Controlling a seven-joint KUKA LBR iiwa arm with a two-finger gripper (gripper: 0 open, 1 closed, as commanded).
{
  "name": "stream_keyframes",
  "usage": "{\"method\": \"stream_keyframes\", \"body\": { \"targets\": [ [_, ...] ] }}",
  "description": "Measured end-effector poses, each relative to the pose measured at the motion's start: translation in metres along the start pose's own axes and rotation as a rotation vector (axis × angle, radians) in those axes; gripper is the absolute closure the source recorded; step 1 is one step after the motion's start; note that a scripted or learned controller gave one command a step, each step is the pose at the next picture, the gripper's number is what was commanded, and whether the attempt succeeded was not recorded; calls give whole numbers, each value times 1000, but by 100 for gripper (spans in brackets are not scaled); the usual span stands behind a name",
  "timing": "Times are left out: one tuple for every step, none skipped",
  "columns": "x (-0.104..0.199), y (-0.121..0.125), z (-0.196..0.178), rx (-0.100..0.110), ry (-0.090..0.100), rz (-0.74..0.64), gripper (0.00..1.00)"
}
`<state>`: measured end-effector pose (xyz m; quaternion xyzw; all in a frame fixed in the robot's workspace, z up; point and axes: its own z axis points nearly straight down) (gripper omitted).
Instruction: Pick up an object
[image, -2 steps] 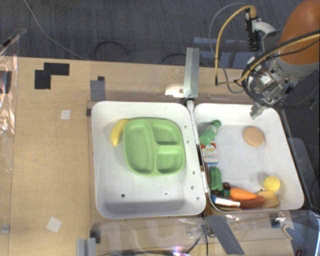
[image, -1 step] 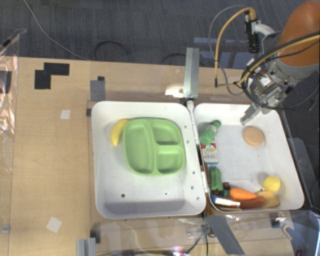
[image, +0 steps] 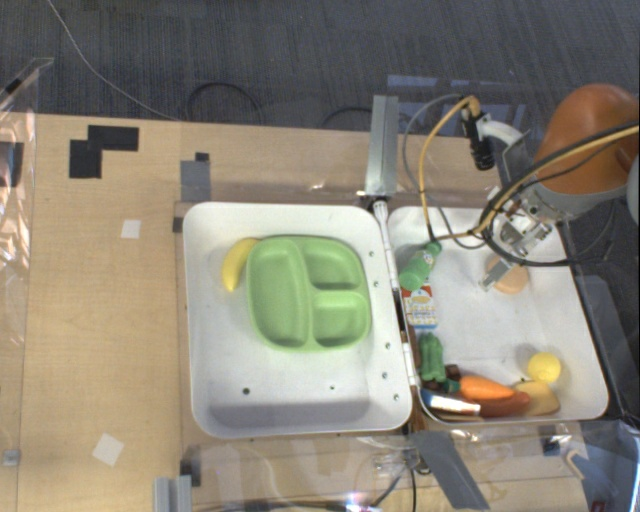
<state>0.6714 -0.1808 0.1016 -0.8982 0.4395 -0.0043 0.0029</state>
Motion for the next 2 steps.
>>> {"method": "stream_keyframes", "body": {
  "targets": [
    [-36, 72, 4, 7, 14, -18, 0],
    [-73, -17, 4, 12, 14, -72, 0]
  ]
}}
